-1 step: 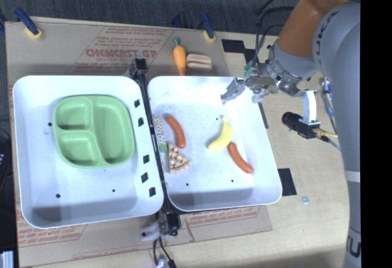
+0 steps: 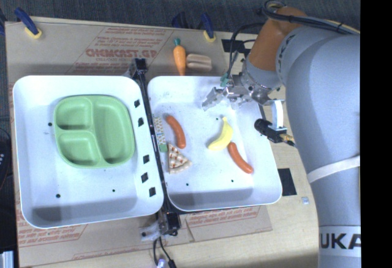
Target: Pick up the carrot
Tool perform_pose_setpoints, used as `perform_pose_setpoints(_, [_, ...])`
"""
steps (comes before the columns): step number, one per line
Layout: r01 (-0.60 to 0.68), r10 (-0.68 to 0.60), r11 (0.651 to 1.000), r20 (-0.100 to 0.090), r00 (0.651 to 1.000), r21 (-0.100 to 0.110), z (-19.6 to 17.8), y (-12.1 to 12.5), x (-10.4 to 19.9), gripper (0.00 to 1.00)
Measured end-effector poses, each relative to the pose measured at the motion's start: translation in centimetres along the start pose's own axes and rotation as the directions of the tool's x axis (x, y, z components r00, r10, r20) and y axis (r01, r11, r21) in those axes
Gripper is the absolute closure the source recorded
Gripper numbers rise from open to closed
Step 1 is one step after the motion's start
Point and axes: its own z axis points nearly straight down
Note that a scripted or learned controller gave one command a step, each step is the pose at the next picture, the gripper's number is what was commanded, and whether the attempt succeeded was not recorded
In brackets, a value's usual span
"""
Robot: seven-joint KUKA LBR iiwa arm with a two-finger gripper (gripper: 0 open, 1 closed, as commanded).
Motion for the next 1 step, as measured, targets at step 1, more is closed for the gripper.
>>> perform_pose_setpoints(1, [0.366,-0.366,0.931,0.001,0.931,-0.002,-2.40,-2.03,-0.06,0.00])
